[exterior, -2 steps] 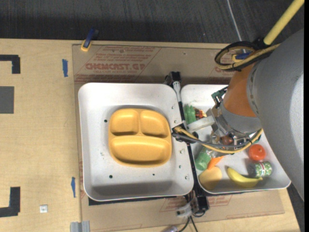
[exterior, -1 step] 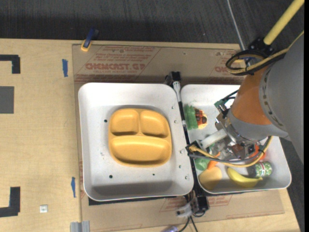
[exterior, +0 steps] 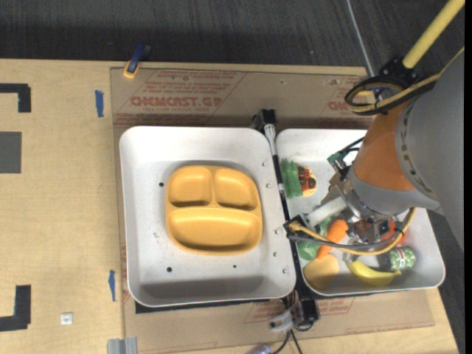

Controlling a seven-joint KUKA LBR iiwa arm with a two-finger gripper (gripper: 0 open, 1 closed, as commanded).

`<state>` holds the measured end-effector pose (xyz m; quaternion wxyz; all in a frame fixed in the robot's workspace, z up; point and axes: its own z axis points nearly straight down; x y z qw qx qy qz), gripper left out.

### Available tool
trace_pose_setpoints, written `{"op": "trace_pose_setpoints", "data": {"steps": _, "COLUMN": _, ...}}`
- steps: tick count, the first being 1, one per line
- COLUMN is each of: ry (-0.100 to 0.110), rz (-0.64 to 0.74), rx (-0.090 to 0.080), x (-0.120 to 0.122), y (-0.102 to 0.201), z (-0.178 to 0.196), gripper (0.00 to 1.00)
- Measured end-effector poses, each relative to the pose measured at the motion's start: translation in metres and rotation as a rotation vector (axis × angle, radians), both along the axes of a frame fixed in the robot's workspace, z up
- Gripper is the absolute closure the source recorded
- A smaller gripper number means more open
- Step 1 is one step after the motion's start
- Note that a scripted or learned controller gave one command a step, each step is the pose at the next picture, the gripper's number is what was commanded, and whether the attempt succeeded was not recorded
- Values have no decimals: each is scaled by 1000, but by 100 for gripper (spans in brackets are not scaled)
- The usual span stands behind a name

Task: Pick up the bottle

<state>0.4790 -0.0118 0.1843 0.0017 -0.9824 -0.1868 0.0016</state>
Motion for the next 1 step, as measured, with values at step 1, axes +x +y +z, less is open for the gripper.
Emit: {"op": "trace_pose_setpoints", "data": {"steps": 1, "ry": 1, "rz": 0, "rx": 1, "x": 0, "y": 0, "z": 10, "gripper": 100}}
